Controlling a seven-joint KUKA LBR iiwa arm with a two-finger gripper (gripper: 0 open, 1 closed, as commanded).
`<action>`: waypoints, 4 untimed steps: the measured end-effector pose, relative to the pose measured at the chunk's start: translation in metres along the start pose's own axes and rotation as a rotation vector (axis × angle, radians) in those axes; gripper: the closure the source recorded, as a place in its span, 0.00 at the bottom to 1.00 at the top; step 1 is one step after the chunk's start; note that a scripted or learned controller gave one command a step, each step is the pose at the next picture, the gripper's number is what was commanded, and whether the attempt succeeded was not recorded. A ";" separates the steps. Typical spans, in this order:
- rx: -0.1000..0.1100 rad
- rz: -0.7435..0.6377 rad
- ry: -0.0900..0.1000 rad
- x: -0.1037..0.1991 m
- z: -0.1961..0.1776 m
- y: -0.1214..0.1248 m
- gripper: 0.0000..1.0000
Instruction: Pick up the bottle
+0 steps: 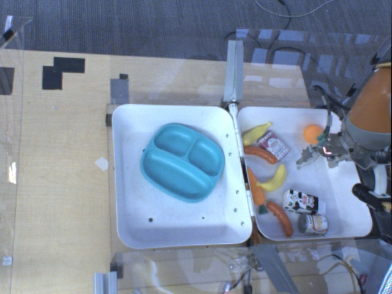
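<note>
Nearest the lower edge of the right bin [361, 228], a small can [313, 224] lies on its side beside a black-and-white patterned bottle [301, 201], which also lies flat on the bin floor. This cow-patterned item is judged to be the bottle named in the task; lying down, it would have to be taken across its body. A sausage [281, 217] rests just beside both, with a carrot [258, 192] along the bin's left wall, so little free room is left on that side for fingers.

Further up, a banana [275, 178], a second sausage [261, 155], a small red packet [273, 145] and another banana [256, 133] are crowded together. An orange ball [313, 133] sits toward the far wall.

The pincer [313, 155] is seen over bare bin floor below the ball, well apart from the bottle. Nothing is seen between its fingers; whether they are spread or closed cannot be told. The grasp is judged not yet begun.

In the left bin [122, 182], a blue divided plate [182, 161] lies alone. Both bins are carried by the table [55, 182].
</note>
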State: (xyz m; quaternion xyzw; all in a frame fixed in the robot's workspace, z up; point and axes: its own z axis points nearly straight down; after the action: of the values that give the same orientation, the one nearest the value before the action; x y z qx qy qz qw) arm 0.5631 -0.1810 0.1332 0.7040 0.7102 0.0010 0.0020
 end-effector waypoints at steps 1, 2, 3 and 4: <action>-0.004 0.196 -0.001 -0.024 -0.053 0.095 0.00; 0.001 -0.076 0.001 0.050 0.009 0.061 0.00; 0.000 -0.039 0.002 0.055 0.039 0.109 0.00; -0.022 -0.211 -0.005 0.019 0.037 -0.018 0.00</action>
State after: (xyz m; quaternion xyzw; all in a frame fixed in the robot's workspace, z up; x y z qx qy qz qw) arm 0.5447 -0.1625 0.0961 0.6253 0.7802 0.0067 0.0114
